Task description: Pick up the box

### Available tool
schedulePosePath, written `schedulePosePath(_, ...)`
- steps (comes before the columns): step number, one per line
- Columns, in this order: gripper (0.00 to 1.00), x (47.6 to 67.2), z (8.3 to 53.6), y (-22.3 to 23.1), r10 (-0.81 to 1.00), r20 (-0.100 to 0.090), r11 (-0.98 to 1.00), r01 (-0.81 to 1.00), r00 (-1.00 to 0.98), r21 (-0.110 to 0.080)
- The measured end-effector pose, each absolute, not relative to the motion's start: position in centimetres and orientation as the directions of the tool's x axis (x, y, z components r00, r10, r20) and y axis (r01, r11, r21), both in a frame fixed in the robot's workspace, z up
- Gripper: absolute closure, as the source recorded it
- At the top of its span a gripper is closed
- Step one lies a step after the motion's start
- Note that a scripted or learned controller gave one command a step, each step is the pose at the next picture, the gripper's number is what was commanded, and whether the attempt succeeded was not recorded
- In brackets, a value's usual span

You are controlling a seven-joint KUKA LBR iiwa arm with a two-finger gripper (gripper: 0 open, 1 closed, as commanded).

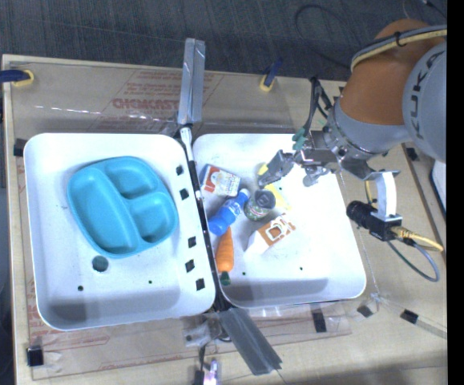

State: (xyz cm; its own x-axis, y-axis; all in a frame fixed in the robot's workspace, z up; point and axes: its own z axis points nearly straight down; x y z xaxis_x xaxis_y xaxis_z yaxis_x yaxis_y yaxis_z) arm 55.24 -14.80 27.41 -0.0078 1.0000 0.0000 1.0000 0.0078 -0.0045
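Note:
Two boxes lie in the right bin (328, 275). A white and red carton (220, 183) rests by the divider at the bin's left. A small white and brown box (274, 232) lies near the bin's middle. My gripper (294, 170) hovers over the bin's far middle, up and to the right of the small box and well right of the carton. Its fingers (276, 167) stand open with nothing between them. A yellow item (273, 194) lies just below the left finger.
A blue bottle (227, 212), a metal can (258, 205) and an orange carrot (225, 252) crowd the space between the two boxes. The left bin (47, 295) holds a blue divided tray (123, 203) and a small dark round piece (99, 265).

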Motion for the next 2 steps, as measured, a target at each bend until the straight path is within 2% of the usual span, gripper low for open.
schedulePosePath(1,0.00,49.5,15.2,-10.7,0.998,0.000,-0.065,0.998,0.065,-0.005)
schedulePosePath(2,0.00,48.7,11.0,-12.0,0.979,0.003,-0.204,0.978,0.204,0.033)
